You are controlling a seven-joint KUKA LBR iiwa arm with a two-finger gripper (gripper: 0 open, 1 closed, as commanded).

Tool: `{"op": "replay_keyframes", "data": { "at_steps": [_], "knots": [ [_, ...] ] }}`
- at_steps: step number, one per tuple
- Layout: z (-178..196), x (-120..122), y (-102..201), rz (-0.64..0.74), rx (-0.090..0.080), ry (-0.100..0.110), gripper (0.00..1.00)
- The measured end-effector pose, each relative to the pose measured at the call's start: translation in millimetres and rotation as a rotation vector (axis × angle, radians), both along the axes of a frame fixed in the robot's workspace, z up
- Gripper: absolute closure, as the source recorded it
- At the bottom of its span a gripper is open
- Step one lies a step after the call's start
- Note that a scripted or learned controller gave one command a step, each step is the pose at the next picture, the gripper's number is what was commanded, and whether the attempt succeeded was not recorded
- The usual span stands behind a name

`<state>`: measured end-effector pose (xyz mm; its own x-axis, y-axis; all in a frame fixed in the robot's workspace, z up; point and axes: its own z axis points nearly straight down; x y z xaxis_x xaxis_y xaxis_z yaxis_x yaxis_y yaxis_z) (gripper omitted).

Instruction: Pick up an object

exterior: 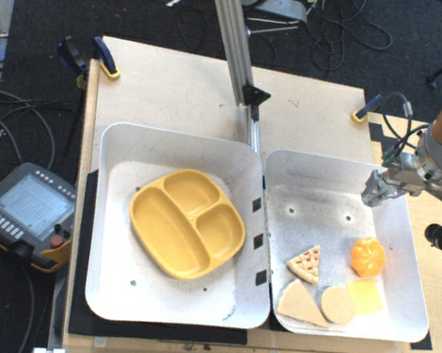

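In the right bin (318,191) lie several food toys near its front: an orange fruit (367,257), a waffle-patterned pizza slice (305,263), a tan wedge (299,303), a round tan disc (339,305) and a yellow cheese square (366,294). A yellow divided plate (187,223) rests in the left bin (118,197). My gripper (374,190) hangs over the right bin's back right corner, well behind the orange fruit and apart from every toy. Nothing shows between its fingers.
A metal pole (237,45) slants from the top down to the seam between the bins. Clamps sit at the bench's back corners (107,58). A teach pendant (26,211) lies on the floor at left, among cables.
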<state>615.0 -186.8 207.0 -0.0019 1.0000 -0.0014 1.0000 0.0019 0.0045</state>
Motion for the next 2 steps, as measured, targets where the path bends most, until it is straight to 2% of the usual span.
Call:
{"op": "replay_keyframes", "data": {
  "at_steps": [1, 2],
  "knots": [
    [8, -1, 47, 0.005, 0.003, 0.003, 1.00],
    [22, -11, 102, 0.007, 0.004, 0.004, 1.00]
  ]
}}
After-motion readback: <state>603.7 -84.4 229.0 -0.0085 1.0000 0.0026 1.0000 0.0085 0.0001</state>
